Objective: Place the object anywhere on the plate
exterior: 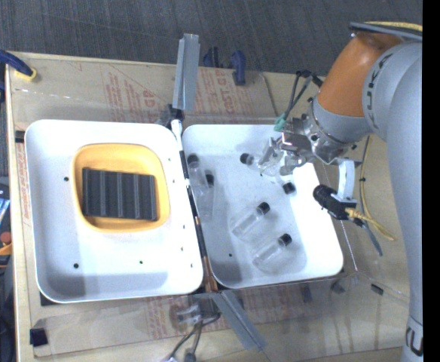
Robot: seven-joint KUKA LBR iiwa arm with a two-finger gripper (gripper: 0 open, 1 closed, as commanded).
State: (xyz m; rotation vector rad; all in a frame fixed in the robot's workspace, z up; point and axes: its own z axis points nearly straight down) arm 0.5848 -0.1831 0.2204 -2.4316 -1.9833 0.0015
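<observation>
A yellow plate (120,155) with a dark ribbed centre lies in the left bin (50,270). Several clear vials with black caps lie scattered in the right bin (318,259): one at the bin's left side (199,173), one in the middle (249,220), one lower down (270,253). My gripper (282,157) hangs low over the upper right part of the right bin, close to a black-capped vial (248,159) and something clear just left of it. Whether anything is held cannot be made out.
The grey arm with its orange band (355,74) reaches in from the upper right, with cables trailing past the right bin's edge. A metal divider bar (185,74) stands between the bins at the back. Clamps sit on the bench's far edge.
</observation>
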